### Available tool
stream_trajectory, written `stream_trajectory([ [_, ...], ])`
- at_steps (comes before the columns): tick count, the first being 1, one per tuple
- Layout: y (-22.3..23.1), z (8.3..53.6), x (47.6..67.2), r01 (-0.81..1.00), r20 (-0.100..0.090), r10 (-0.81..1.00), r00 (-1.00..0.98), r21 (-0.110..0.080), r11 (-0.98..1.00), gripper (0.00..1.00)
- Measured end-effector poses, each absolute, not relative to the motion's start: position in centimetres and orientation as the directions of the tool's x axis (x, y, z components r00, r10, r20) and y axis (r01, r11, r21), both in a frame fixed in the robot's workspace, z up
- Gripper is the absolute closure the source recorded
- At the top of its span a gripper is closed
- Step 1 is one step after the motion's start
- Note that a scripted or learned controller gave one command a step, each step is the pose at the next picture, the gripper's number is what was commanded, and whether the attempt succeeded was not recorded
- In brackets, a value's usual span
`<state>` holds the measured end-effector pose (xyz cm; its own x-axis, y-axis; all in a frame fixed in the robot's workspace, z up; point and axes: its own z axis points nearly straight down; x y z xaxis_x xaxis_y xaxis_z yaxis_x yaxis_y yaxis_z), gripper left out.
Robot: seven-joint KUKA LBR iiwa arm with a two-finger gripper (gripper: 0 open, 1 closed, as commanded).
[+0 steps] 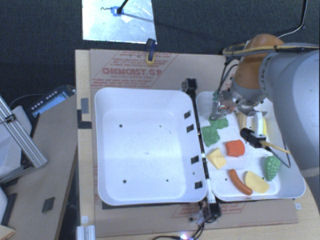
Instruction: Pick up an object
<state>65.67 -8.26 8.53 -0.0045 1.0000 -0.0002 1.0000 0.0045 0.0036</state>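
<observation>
The right bin [295, 184] holds several toy foods: a green leafy piece [210, 134], an orange-red block [235, 148], a yellow wedge [216, 158], a red sausage [239, 181], a yellow oval piece [256, 182] and a bumpy green piece [271, 167]. My gripper [218, 112] is low in the bin's far left corner, just above a second small green piece [220, 123]. A pale yellow item [260, 126] lies partly under the wrist. I see nothing held.
The left white bin [145, 144] sits beside the right one, with black clips [194, 159] along the shared wall. The grey arm [290, 89] covers the right bin's far right. A blue and yellow clamp [150, 51] stands on the cardboard behind.
</observation>
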Motion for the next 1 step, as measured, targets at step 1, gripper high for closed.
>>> stream_trajectory([
  [1,-8.3,8.53,65.7,1.0,-0.001,1.0,-0.005,0.003,0.005,1.0],
])
